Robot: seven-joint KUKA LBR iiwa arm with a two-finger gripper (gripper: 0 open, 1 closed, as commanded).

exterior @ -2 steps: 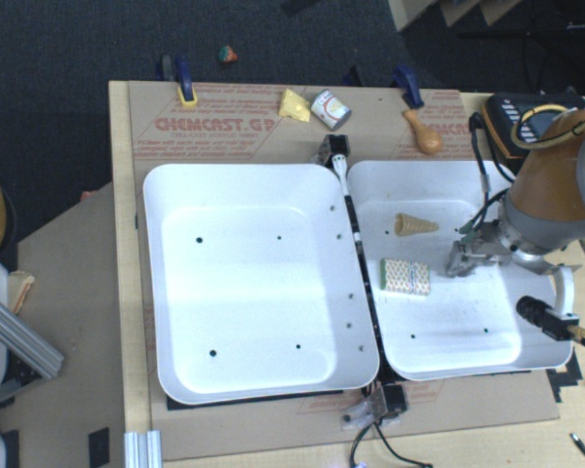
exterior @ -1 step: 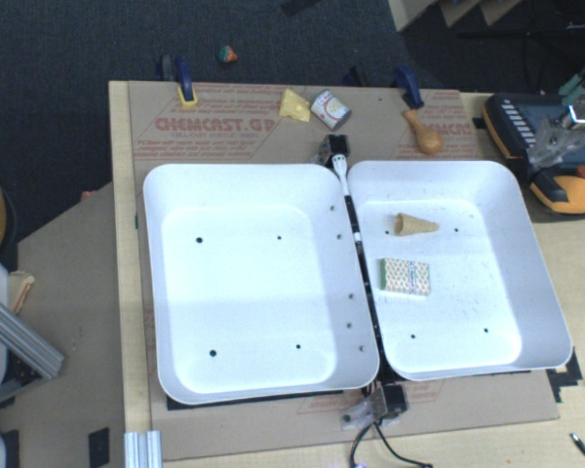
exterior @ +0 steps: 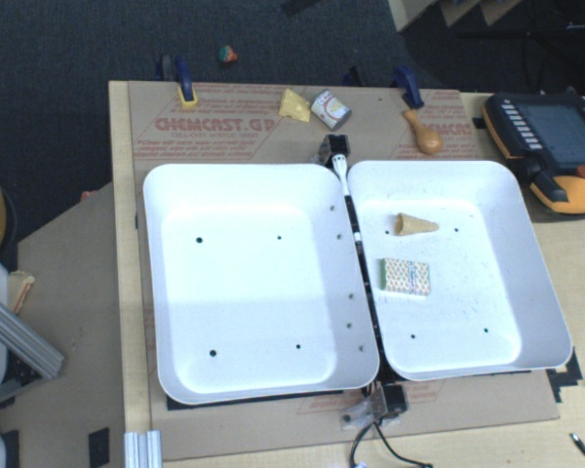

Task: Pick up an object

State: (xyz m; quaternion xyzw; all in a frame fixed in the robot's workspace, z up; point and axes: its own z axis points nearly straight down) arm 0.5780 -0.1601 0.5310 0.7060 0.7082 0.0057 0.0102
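Two white bins (exterior: 244, 188); a tan cone (exterior: 413, 225); a green-edged, speckled pale sponge (exterior: 407, 277).

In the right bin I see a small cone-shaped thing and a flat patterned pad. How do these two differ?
The cone-shaped piece is tan, plain and tapered, pointing right; the patterned pad is rectangular, pale with speckles and a green left edge. The cone-shaped piece looks smaller and lies nearer the bin's far wall; the pad lies nearer the middle. Both rest in the right bin, apart from each other.

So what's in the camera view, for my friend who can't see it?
Two shallow white bins sit side by side on a bench. The right bin holds a small tan cone and, nearer the camera, a patterned little packet. Behind the bins, a yellow piece, a small box and a wooden pear-shaped thing lie on the board.
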